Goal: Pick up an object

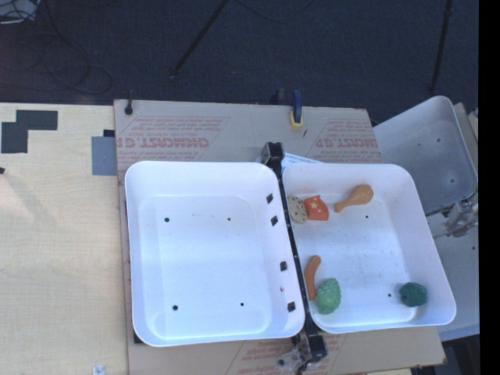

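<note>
Since the arm enters from the right, the dark green lump [413,293] lies nearest it in the right bin [428,209]; the gripper's state I cannot tell.

Pale grey mounting plate [428,148], small holes

1. Dark carpeted floor [234,45] stretches behind the bench, with loose cables [47,22] trailing across it at the left.
2. A pale plywood tabletop [55,241] carries a cardboard sheet [203,135].
3. A blue-and-yellow clamp [296,109] grips the cardboard's far edge.
</note>
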You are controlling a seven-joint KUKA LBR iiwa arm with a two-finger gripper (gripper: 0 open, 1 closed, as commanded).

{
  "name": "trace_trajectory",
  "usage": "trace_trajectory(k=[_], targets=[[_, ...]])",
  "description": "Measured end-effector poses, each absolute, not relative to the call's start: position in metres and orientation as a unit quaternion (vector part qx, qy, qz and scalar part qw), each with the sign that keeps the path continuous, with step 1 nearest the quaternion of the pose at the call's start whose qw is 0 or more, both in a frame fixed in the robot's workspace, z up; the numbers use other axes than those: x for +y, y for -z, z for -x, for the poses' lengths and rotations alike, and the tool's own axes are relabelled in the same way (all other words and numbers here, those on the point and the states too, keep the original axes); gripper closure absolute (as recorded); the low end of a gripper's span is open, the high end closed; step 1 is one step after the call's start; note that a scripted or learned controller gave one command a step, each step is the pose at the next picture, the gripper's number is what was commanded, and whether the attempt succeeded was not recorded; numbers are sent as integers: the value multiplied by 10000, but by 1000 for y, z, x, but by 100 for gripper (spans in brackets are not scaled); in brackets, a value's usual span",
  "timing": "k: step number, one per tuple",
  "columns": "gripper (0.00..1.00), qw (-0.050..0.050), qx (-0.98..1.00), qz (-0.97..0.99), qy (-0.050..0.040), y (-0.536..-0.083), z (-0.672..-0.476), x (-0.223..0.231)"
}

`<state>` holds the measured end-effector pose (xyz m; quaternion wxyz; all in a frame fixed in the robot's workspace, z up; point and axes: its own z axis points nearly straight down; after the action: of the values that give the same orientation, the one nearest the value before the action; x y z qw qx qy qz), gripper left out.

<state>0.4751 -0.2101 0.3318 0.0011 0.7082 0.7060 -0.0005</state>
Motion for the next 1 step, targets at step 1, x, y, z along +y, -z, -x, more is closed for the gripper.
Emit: trace_trajectory(k=[1], targets=[[100,-16,7076,-7066,6,-322,-477,-191]])
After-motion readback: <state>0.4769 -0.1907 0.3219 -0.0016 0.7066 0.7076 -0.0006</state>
